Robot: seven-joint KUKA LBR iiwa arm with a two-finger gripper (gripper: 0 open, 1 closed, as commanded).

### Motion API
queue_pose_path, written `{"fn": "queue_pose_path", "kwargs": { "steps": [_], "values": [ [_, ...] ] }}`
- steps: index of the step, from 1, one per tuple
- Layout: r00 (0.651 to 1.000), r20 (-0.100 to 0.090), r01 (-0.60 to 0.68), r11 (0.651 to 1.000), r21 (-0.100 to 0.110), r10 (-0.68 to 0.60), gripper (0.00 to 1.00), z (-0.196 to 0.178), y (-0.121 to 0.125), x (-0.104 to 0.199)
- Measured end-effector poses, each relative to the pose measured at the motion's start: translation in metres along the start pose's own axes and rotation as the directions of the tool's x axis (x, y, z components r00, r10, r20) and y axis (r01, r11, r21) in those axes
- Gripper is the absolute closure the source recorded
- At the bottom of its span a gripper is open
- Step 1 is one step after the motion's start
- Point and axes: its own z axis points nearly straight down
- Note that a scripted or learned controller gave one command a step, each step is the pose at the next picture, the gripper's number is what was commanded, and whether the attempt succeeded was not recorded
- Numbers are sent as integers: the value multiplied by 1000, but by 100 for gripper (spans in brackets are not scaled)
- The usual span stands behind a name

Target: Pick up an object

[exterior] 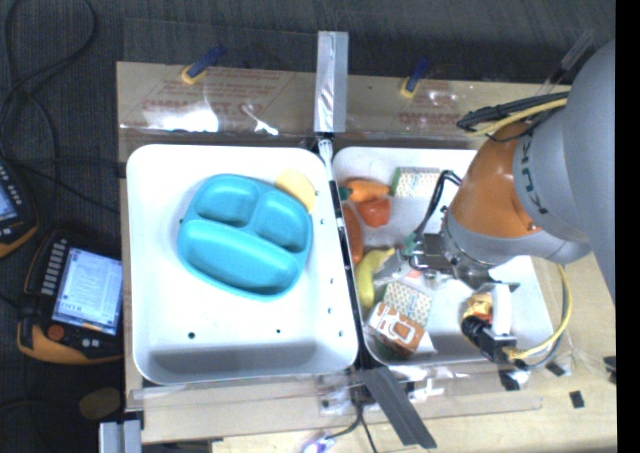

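Observation:
My gripper (422, 259) reaches down into the right bin (530, 313), its tip in the middle of the pile there. Right below it lies a small checkered packet (408, 299), and a brown and white carton (393, 329) sits at the bin's front. A yellow banana (368, 273) lies just left of the gripper. A red tomato-like toy (374, 210) and an orange carrot-like piece (362, 188) rest at the back left, beside a small green and white box (415, 183). The arm's orange band (492, 197) hides the bin's back right.
The left bin (160, 341) holds a blue divided tray (245, 232), with a yellow piece (295, 185) at its back right corner. A narrow ridge (340, 271) separates the two bins. Cables and a handheld device (85, 291) lie left of the bench.

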Motion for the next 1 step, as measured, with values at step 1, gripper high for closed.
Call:
{"fn": "queue_pose_path", "kwargs": {
  "steps": [1],
  "values": [
    [1000,-1,1,1000,3,-1,100,-8,0,1]
  ]
}}
